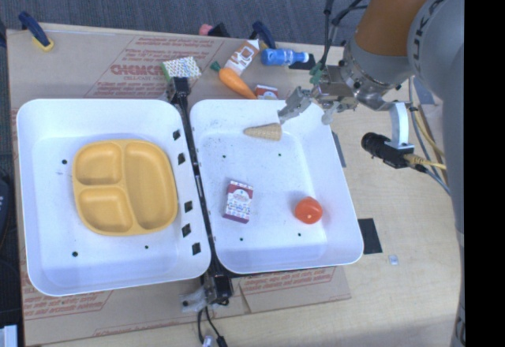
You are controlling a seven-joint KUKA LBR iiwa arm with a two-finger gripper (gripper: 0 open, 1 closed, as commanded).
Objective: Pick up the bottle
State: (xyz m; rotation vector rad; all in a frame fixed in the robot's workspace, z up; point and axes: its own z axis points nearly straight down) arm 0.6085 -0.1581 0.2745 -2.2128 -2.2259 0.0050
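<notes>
Tool [290,110] hangs at upper centre-right, jaws apart and empty, short of the bottle [284,57] lying outside the bins.

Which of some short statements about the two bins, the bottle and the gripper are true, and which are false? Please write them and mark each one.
1. The yellow divided plate lies in the left bin. True.
2. The blue bottle lies inside the right bin. False: it lies on the bench behind the bins.
3. The gripper is above the right bin's far edge, near the cone. True.
4. The red ball is in the left bin. False: it is in the right bin.
</notes>
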